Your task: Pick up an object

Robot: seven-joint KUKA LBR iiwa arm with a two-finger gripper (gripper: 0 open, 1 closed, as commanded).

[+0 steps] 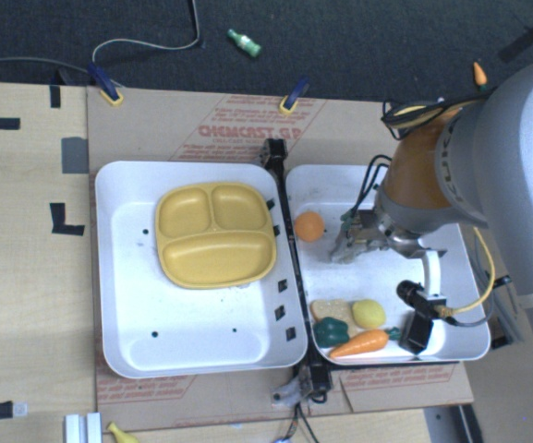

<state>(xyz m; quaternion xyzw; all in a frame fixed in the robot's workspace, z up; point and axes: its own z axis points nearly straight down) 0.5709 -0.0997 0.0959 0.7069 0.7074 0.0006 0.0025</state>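
Grey arm's two-finger gripper (349,244) hovered in the right white bin (451,344), fingers apart, beside a small orange ball (309,226).

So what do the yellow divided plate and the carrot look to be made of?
The yellow plate looks like moulded plastic with a matte finish: uniform colour, soft rounded compartment ridges. The carrot looks like a plastic toy: even orange, smooth surface, though the picture is too coarse to be sure.

Only readable text: red print "CHEMCAST GP" on the brown cardboard sheet (248,132) under the bins, seen upside down. Smaller red lines around it too blurred to read.
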